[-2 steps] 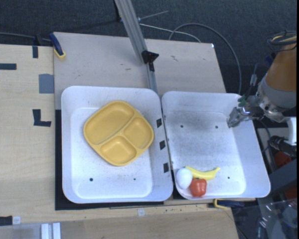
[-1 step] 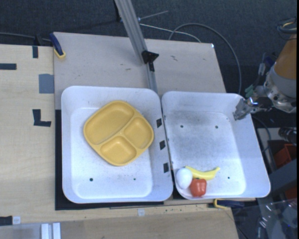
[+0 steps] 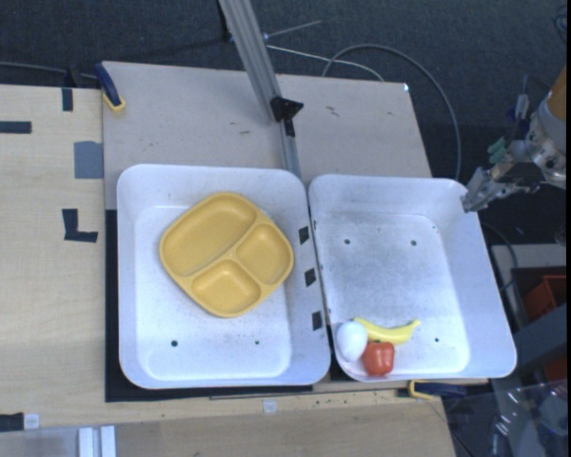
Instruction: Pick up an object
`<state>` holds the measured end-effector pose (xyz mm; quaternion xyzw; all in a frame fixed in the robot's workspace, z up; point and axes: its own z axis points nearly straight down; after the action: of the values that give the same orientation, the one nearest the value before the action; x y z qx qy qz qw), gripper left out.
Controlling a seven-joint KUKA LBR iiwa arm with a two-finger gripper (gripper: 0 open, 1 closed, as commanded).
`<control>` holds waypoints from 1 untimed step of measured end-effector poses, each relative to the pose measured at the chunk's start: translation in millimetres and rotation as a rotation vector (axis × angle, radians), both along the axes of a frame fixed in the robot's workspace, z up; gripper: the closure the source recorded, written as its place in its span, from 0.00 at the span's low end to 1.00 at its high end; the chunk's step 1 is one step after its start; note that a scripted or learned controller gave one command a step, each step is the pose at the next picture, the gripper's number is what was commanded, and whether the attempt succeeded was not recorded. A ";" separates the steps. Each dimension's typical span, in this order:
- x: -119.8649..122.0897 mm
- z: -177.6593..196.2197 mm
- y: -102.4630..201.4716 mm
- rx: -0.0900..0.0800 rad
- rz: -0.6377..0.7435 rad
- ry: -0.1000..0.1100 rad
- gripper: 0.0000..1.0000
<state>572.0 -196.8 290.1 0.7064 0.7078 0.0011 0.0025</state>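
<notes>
Banana [image 3: 388, 330] crosswise in right bin [image 3: 476, 284], tip rightward

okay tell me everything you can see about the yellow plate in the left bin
The yellow plate is a rounded-square divided tray with three compartments, two smaller and one larger, that looks like matte plastic. It lies flat and right side up, turned at an angle, in the upper middle of the left bin. Its compartments hold nothing, and it touches only the bin floor.

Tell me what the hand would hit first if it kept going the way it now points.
The hand points down-left over the right bin's upper right corner. Going straight on, it would probably meet that bin's rim or bare floor first; depth is unclear.
</notes>
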 end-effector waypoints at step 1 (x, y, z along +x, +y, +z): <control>-0.3 -19.3 51.1 0.003 0.003 0.007 1.00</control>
<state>571.8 -145.6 270.8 0.7052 0.7090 -0.0004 -0.0012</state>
